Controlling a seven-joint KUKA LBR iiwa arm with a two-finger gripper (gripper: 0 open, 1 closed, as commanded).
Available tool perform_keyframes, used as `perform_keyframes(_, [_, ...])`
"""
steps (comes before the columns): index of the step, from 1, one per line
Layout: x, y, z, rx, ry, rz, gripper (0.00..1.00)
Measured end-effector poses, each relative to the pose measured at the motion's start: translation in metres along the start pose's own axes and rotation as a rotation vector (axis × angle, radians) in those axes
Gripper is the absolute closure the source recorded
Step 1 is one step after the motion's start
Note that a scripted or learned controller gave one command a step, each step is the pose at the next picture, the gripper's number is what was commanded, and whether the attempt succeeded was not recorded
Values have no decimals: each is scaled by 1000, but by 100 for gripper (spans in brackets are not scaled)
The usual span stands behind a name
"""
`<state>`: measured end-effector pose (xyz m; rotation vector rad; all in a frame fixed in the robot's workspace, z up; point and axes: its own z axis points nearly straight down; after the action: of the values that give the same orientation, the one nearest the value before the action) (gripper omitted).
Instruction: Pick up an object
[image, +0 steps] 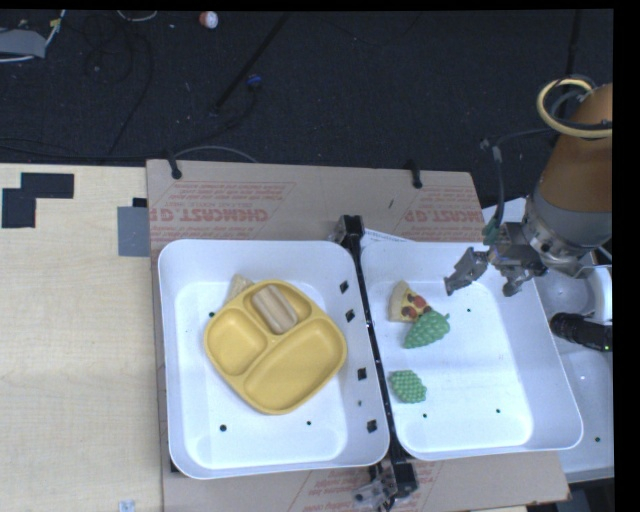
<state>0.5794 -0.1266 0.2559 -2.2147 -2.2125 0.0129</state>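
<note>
Two shallow white bins sit side by side on a cardboard sheet (300, 205) over the bench. Left bin (190, 420): a yellow divided plate (285, 365) with three compartments lies in the middle, tilted on the diagonal; a tan bread-like piece (274, 306) rests in its far compartment, and a pale wedge (238, 286) pokes out from under the plate's far-left rim. Right bin (500, 410): three small toy foods grouped in its left half. A pizza slice (406, 302), tan with red spots, lies farthest back; a green grape bunch (427, 329) sits just beside it on the near-right, touching or nearly so. A second green piece, bumpy and rounded (407, 386), lies nearer, apart from the other two, close to the divider between the bins. The arm comes in from the right, orange band above a grey wrist. The gripper (491, 271) hangs over the far-right part of the right bin, fingers spread apart, one dark finger (463, 272) pointing left toward the pizza slice, the other (518, 282) to its right. Nothing between them. Gripper is well clear of all three foods, the pizza slice and grapes being nearest. Black cables trail across the dark floor beyond the bench.
</note>
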Motion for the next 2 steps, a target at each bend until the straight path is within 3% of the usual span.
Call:
perform_keyframes(1, [0,2,-6,-10,-1,-1,0])
perform_keyframes(2, [-1,8,41,-6,-1,0,0])
